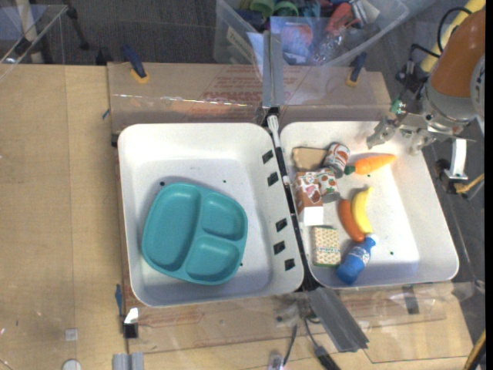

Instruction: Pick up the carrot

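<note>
Here, two white bins sit side by side. One carrot point(373, 163) lies near the right bin's point(431, 230) far edge, beside one can point(337, 159). The gripper point(394, 132) hovers over the far right corner, holding nothing; whether it is open or closed I cannot tell. One teal tray point(194, 233) fills the left bin point(146, 149)

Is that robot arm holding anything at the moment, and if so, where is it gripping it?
Nothing is held. The gripper hovers at the right bin's far edge, and the carrot lies free on the bin floor just below it, beside a small can.
</note>
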Controlling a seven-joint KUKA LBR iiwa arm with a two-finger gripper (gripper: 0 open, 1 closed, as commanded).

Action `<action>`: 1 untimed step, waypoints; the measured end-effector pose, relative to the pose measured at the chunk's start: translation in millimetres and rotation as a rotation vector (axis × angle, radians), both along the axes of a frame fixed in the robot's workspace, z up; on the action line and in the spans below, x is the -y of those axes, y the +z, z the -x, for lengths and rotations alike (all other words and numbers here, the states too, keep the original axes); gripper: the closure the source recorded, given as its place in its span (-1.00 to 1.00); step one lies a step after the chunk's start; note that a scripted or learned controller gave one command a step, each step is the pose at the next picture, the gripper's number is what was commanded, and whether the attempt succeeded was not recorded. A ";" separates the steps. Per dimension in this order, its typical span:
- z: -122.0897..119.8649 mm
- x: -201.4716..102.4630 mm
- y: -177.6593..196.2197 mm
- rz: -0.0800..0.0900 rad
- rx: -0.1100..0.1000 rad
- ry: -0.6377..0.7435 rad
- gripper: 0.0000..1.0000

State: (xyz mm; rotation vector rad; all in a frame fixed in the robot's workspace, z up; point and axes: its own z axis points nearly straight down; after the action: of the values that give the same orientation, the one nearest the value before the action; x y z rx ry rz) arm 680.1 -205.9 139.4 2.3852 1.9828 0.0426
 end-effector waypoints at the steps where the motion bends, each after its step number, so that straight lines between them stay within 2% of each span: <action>1: 9.3 -14.7 -48.6 -0.011 -0.041 0.154 -1.00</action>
State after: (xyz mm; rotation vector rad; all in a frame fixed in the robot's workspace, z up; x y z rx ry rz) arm 670.7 -191.2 90.8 2.2526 2.1859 0.0102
